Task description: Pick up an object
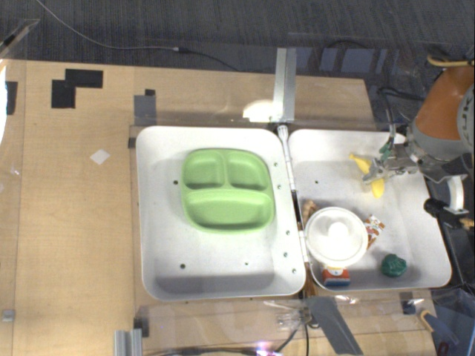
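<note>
One grey two-finger gripper [384,164] we saw directly over small yellow plastic object [370,173]; grip state we couldn't tell.

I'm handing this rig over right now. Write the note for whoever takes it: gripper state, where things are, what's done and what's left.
Gripper: low in the right bin, at its upper area, right at the yellow object. Whether it is open or shut, or has a grip, cannot be told from this view.
Right bin also has a white bowl, a small box at the bowl's near edge, a wrapper beside the bowl, and a green ball in the near right corner.
Left bin: green divided tray.
Done: the arm has reached the yellow object.
Left: confirm a grip, then lift.
</note>
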Robot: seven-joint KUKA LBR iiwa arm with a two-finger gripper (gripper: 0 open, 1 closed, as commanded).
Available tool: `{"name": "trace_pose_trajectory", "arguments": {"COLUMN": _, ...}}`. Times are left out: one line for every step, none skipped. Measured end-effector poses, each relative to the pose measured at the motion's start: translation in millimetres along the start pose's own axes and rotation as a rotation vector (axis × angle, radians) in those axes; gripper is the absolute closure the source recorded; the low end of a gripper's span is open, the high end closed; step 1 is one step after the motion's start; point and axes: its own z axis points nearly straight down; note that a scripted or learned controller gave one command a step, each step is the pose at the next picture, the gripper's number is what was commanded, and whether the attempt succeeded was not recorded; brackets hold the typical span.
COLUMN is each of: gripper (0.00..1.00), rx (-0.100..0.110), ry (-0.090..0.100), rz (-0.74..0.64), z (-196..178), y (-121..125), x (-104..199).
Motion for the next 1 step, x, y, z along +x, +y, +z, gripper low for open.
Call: {"name": "trace_pose_trajectory", "arguments": {"gripper": 1.0, "rx": 0.005, "ry": 0.003, "rz": -0.111, "z": -106.4, "y": 31.3, "x": 66.9}}
